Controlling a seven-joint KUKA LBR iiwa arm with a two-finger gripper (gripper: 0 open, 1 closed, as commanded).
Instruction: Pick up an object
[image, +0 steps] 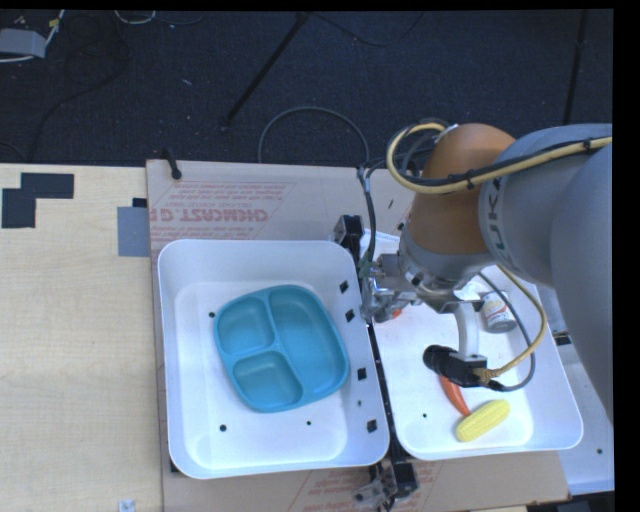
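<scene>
Two things, corn (482, 420) and carrot (456, 397), lie near the pincer (384, 298); its grip cannot be told.

Left bin (190, 400) beside right bin (420, 400), on cardboard (220, 212).

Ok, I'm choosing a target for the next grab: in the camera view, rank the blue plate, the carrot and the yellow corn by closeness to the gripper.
1. Blue plate: in the left bin, its rim just across the divide from the gripper.
2. Carrot: in the right bin, toward the front.
3. Yellow corn: same bin, beyond the carrot, near the front wall.
</scene>
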